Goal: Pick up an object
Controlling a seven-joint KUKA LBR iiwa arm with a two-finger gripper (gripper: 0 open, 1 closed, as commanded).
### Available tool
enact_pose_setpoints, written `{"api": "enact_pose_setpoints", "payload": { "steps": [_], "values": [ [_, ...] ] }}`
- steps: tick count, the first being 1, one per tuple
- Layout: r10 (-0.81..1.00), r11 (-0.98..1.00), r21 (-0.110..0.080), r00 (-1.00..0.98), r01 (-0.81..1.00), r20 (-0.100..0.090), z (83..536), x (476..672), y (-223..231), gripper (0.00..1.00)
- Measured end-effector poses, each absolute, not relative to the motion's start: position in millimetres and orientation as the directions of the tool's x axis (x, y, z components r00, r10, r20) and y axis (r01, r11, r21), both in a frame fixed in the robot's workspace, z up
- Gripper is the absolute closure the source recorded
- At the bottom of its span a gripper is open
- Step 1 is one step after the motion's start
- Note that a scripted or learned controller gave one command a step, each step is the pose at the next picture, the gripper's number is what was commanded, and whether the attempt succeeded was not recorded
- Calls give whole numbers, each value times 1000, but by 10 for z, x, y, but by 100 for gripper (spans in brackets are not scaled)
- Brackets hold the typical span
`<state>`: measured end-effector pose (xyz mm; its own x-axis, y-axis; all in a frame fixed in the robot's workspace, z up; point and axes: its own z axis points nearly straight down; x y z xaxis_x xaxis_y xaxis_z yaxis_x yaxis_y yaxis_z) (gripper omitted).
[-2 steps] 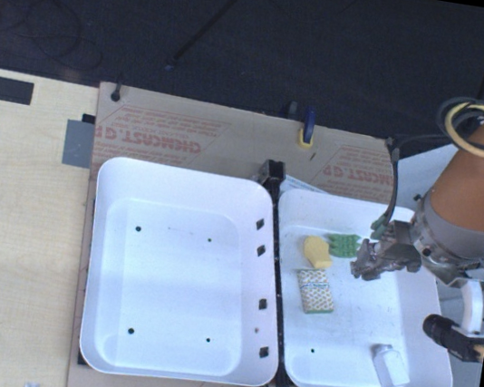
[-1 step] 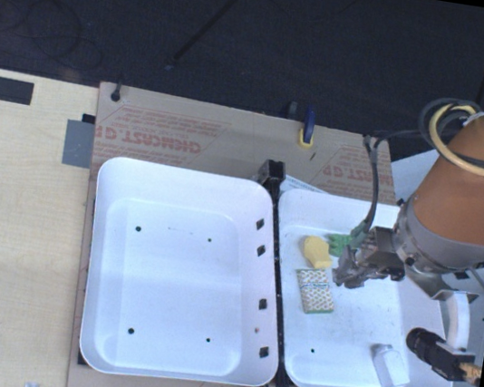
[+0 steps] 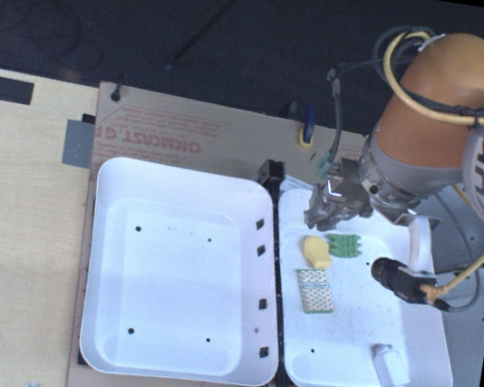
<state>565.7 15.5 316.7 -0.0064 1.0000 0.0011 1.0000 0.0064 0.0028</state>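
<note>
Toward the far left of the right-hand shallow white plastic bin (image 3: 341, 342): a small rounded yellow lump (image 3: 316, 251), lying loose on the bin floor. Just to its right and slightly farther back, almost touching it, a flat green piece with a ragged edge (image 3: 344, 245). Nearer than the lump and just apart from it, a small rectangular packet with a fine dotted pattern (image 3: 315, 292), lying flat and turned a little off square. Well apart from these, in the near right corner of the same bin, a pale whitish cylindrical piece (image 3: 388, 366) on its side. Directly beyond the yellow lump, the grey metal two-finger gripper (image 3: 315, 221), pointing down over the far left part of the bin, close to the lump; whether touching it, cannot tell. Nothing seen held; whether spread or pressed together, cannot tell from this slant. Above and to the right, the grey arm with its broad orange band (image 3: 447, 94), reaching in from the right. Left of all this, edge to edge with the first bin, the second shallow white plastic bin (image 3: 171, 286). Under both bins, a brown cardboard sheet (image 3: 187, 137) with red print, resting on the pale wooden bench (image 3: 4, 240).
</note>
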Motion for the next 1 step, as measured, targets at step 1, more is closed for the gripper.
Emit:
{"api": "enact_pose_setpoints", "payload": {
  "steps": [1],
  "values": [
    [1000, 4, 0, -4, 1000, 1, 3501, 5657, 537, 100]
  ]
}}
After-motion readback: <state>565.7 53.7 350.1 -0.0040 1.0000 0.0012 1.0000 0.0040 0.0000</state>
